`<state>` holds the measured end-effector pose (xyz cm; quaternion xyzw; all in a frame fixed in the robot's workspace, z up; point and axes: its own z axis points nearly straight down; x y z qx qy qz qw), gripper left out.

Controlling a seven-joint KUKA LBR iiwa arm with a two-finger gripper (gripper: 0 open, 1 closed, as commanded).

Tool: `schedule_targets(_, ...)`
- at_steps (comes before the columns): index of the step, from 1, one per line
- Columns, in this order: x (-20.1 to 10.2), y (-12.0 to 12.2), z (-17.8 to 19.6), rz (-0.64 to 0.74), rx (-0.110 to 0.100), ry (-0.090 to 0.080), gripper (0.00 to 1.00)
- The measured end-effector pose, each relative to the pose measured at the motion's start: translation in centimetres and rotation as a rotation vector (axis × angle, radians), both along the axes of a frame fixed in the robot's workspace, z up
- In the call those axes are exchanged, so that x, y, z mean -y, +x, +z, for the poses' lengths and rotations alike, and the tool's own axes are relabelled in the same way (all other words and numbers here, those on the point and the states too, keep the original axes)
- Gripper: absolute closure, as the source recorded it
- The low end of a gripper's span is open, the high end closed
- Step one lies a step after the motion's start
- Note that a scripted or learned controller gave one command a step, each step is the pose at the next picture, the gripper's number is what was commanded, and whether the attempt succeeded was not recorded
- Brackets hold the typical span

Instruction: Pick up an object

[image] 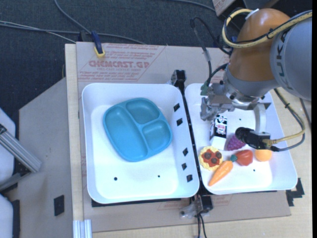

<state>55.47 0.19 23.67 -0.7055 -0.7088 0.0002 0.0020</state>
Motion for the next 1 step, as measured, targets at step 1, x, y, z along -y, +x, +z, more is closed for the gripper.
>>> schedule_targets(1, -6.13, -0.98, -0.71, 0.002, -0.001, 0.001, 1.0)
